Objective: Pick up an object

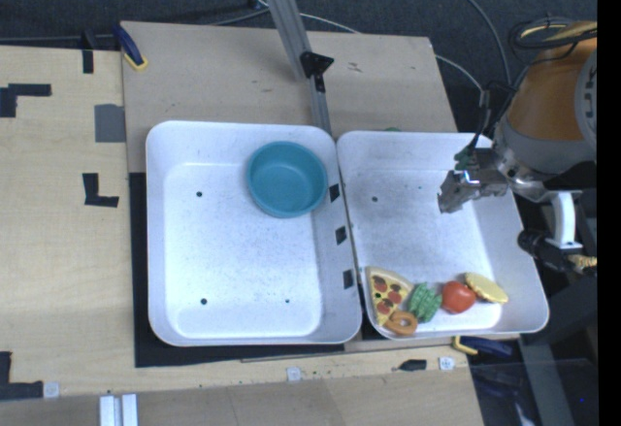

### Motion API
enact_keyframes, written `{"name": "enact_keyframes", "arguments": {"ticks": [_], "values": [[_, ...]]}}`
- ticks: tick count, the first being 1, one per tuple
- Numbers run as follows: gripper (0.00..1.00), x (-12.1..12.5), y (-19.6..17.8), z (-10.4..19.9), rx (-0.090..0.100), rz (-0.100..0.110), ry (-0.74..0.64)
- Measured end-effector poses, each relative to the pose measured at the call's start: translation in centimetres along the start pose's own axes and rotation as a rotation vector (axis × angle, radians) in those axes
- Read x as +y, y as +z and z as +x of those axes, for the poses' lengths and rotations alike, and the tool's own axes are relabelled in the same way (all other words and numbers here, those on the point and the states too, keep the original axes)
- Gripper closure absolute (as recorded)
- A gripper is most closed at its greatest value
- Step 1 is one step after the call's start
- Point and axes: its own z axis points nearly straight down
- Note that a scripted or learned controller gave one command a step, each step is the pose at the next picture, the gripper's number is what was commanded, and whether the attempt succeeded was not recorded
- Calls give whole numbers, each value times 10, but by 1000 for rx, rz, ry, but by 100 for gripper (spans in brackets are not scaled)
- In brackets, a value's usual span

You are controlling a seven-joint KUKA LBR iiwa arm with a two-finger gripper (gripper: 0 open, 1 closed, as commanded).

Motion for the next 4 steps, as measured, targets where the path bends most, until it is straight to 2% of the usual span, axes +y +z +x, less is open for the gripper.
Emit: {"name": "enact_keyframes", "arguments": {"ticks": [1,3,4], "values": [[100,0,9,0,0,5,1],[100,-5,-7,106,2,5,-4],[100,6,-3,163,2,6,-4]]}}
